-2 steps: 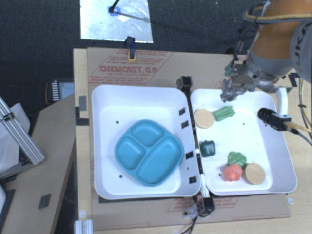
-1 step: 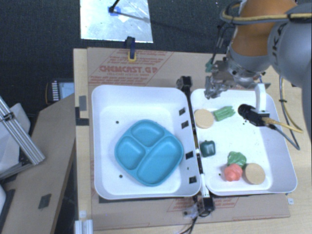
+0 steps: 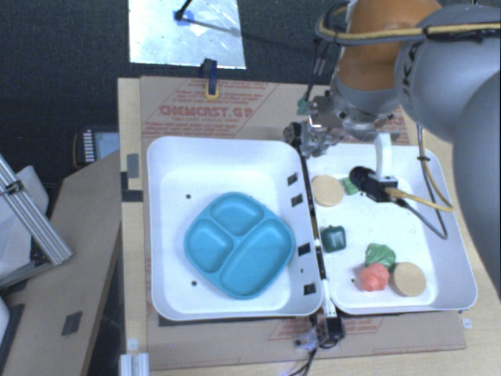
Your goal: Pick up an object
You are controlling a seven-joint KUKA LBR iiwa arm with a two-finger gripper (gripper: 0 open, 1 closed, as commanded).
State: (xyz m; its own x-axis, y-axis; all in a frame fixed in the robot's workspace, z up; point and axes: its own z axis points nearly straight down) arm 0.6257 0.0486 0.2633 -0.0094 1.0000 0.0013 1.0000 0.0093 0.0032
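Observation:
The right bin (image 3: 438, 210) holds several small objects. A tan disc (image 3: 328, 191) lies near its left wall and a dark teal block (image 3: 334, 239) sits below it. A green piece (image 3: 380, 253), a red-pink lump (image 3: 374, 277) and a second tan round (image 3: 409, 279) cluster at the front. My gripper (image 3: 313, 138) hangs over the back left corner of this bin, just above and behind the first tan disc. Nothing shows between its fingers. The wrist's orange band (image 3: 383, 30) rises behind it.
The left bin (image 3: 168, 210) carries a blue divided plate (image 3: 239, 244). A black fitting (image 3: 366, 181) with a yellow cable (image 3: 423, 202) trails across the right bin's back half. The ridge (image 3: 309, 225) between the bins has black clips. The grey arm (image 3: 462, 77) fills the upper right.

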